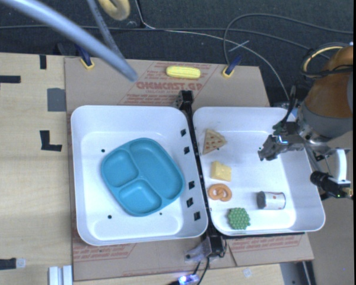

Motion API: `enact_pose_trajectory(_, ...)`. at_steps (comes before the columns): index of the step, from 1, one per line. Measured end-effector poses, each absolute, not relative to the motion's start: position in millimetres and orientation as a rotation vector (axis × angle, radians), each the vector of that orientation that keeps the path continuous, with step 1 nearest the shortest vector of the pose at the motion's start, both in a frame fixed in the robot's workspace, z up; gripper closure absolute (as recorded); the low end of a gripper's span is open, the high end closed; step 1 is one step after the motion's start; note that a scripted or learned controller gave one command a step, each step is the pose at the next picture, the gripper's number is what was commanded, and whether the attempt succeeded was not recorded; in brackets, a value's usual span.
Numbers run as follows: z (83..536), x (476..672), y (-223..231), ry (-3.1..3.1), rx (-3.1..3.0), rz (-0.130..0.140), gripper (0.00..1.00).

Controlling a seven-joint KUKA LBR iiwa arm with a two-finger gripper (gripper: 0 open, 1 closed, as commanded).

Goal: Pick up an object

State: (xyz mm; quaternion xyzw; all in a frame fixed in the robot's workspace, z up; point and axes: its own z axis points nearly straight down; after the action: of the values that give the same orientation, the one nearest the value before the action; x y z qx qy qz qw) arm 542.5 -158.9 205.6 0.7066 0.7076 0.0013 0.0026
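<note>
The right bin [296, 218] holds several small objects. A tan wedge like a pizza slice [213, 141] lies at its upper left. Below it sit a yellow cheese block [221, 171], an orange pretzel [219, 192] and a green broccoli piece [238, 218]. A grey and white can [270, 200] lies on its side near the bin's lower middle. My gripper [272, 149] hangs over the bin's upper right part, above and apart from the can, with nothing seen between its fingers.
The left bin [86, 218] holds a blue divided plate [142, 176]. A yellow banana-like object [183, 72] lies on the cardboard behind the bins. Black clips run along the wall between the bins. Cables curve above the right bin.
</note>
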Motion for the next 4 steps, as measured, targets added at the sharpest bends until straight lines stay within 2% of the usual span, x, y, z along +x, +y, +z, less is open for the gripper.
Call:
enact_pose_trajectory(1, 205.5, 542.6, -158.7, 2.222, 2.221, 0.0, 1.0)
enact_pose_trajectory(3, 229.1, 548.0, -57.3, 2.228, 2.216, 0.001, 1.0)
enact_pose_trajectory(4, 216.6, 547.4, -3.6, 2.228, 2.217, -0.002, 1.0)
